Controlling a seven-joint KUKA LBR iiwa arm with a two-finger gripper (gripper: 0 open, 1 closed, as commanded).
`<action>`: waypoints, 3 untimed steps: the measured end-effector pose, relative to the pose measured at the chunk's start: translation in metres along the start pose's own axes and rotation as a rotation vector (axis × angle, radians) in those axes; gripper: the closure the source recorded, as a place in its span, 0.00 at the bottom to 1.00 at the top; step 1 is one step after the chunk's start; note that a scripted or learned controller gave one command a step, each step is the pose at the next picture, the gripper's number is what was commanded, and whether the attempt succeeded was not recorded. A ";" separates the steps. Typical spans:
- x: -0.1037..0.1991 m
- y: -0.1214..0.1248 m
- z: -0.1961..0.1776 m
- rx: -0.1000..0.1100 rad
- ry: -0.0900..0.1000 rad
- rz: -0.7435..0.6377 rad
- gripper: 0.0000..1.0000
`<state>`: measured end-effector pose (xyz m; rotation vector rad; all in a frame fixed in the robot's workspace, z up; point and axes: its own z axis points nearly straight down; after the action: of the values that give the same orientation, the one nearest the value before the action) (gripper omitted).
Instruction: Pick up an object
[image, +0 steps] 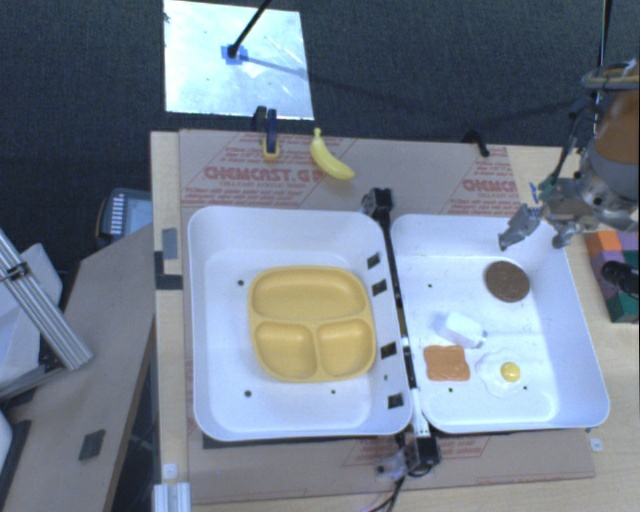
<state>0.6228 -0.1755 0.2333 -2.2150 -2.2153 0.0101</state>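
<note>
Above the brown disc (507, 281), hand (540, 227) hangs spread w/ nothing in it. Risk: disc's flat, so fingers could skid off & come up bare.

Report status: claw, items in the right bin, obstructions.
Claw open, holding nothing, above the right bin far edge. Brown disc, white block, orange square, fried egg all lying free. Nothing in the way.
</note>
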 end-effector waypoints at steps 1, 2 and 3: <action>0.001 0.002 -0.008 -0.012 -0.002 -0.003 0.00; -0.008 0.001 0.049 -0.009 -0.002 -0.001 0.00; -0.007 -0.008 0.101 -0.010 -0.002 -0.001 0.00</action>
<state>0.6136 -0.1824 0.1324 -2.2193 -2.2224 0.0010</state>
